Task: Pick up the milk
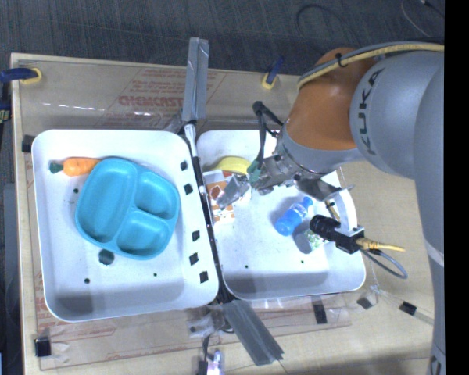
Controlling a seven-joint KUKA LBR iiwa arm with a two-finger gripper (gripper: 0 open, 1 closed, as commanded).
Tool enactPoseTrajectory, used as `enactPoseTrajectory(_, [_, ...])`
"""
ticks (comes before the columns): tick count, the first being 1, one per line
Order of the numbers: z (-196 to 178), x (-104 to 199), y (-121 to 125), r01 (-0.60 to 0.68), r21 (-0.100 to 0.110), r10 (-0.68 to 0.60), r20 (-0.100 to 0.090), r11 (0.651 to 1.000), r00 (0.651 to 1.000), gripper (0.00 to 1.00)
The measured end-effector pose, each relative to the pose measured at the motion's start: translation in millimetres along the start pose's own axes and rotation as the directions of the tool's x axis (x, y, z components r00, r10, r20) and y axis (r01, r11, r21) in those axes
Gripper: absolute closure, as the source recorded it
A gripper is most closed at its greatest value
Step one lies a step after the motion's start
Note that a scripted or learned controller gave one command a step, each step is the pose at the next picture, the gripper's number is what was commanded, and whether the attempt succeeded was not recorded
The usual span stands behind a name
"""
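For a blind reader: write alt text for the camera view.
A grey-and-orange arm reaches into the right bin, its gripper at a small carton near a banana and blue bottle. The left bin holds a blue divided plate and a carrot.

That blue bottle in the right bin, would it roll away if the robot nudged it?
Probably. The bottle lies on its side on the smooth white bin floor, and its rounded body looks apt to roll. It looks like light plastic, so a nudge may skid it. The milk beside the gripper is boxy and should stay put.
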State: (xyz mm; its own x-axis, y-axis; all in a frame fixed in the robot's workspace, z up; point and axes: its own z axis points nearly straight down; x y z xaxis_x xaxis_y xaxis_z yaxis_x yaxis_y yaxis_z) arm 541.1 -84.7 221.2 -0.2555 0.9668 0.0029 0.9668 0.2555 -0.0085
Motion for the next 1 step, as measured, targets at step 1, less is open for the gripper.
enactPoseTrajectory(1, [0.0,-0.2,-0.1,0.0,0.0,0.0,0.0,1.0,1.0,0.0])
